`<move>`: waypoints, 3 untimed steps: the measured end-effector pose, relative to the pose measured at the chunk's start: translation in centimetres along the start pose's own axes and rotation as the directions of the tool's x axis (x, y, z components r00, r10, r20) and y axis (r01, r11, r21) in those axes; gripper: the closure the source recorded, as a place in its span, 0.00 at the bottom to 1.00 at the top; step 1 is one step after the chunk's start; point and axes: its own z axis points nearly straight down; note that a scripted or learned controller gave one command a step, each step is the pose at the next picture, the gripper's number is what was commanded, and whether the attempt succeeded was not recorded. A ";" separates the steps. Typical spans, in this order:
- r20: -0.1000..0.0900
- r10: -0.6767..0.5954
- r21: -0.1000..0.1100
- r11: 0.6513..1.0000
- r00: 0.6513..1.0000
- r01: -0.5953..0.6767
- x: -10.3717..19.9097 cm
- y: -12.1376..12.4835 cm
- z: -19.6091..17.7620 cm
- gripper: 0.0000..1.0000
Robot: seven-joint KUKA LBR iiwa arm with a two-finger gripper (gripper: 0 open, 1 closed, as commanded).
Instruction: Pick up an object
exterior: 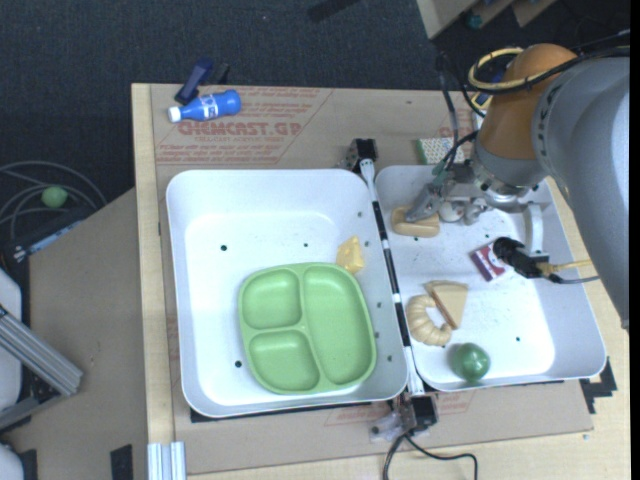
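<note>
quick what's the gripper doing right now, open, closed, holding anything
Gripper: at the tan bread-like piece in the right bin; open or closed cannot be told.

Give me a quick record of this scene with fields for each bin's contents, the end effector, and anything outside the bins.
left bin: green divided tray, small yellow piece
right bin: tan bread-like piece, croissant, wedge, green ball, small red item
end effector: low over the tan bread-like piece, grasp unclear
outside bins: blue bottle on the bench
</note>
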 end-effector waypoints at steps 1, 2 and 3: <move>0.007 0.002 0.018 1.000 1.000 -0.002 1.1 1.3 0.1 0.00; 0.002 0.000 0.017 1.000 1.000 0.000 0.8 1.4 0.1 0.00; 0.002 0.002 0.003 1.000 1.000 -0.002 -3.5 -2.3 0.0 0.00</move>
